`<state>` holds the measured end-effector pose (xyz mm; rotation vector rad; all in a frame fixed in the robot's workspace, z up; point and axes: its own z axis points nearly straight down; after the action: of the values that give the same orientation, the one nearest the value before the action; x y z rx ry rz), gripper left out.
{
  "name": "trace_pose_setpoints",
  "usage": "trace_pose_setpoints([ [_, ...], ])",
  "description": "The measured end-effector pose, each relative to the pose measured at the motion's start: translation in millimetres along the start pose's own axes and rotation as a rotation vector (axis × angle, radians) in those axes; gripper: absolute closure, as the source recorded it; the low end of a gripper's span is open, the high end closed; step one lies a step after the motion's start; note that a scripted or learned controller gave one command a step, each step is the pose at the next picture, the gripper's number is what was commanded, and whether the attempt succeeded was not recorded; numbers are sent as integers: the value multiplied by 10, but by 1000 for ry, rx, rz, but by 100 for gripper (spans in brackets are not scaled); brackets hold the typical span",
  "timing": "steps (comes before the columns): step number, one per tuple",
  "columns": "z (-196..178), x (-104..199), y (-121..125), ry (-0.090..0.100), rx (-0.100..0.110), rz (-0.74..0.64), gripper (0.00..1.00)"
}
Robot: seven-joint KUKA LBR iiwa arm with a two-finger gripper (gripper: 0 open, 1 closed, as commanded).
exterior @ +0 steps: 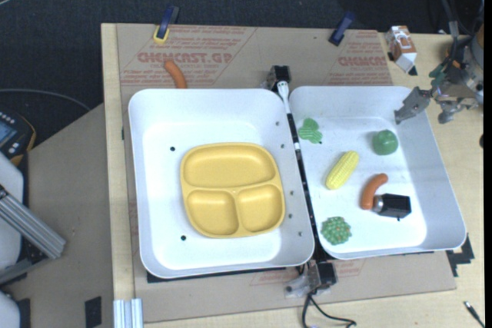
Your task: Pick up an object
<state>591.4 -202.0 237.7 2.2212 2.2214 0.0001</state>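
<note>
The right bin (430,165) carries five things: a green leaf piece (310,130) at ten o'clock, a green ball (385,141) at one, a corn cob (342,170) at centre, a sausage (373,190) touching a black block (394,205) at four, and a broccoli head (335,230) at seven. Open floor lies along its twelve o'clock wall and three o'clock side. In the left bin (154,165), a yellow divided tray (231,189) fills the middle, leaving bare margins around it.

The cardboard-topped bench (231,50) bears two white bins: the left bin (154,127) and the right bin (438,165). An orange sausage (176,74) lies at the far left, a small carton (400,47) at the far right.
</note>
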Motion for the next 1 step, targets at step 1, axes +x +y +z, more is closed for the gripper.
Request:
trace_pose_setpoints([
  [1,562,-91,20,2,7,1,0],
])
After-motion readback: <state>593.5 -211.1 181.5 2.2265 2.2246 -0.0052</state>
